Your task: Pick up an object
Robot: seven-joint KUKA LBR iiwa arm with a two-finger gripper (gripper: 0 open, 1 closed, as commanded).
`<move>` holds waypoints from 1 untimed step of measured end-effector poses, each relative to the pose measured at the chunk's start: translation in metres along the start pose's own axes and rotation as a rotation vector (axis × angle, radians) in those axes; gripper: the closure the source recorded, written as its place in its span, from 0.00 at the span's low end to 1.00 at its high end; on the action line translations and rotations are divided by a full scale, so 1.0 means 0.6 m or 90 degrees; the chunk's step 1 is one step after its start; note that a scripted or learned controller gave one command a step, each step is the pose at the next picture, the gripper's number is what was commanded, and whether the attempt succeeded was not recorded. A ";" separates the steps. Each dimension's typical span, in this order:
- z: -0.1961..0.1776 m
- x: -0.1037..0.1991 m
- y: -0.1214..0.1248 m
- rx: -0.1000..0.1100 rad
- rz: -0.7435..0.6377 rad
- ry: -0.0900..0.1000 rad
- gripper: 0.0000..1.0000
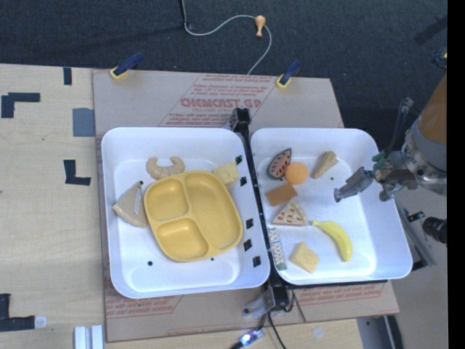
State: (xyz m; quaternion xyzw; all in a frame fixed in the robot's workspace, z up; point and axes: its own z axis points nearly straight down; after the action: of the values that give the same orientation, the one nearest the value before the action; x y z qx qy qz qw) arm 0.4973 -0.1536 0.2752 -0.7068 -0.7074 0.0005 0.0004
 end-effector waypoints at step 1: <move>0.073 0.001 0.004 0.003 0.000 0.000 0.00</move>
State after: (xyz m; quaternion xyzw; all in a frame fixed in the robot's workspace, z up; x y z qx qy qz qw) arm 0.4995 -0.1528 0.2314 -0.7067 -0.7075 0.0020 0.0022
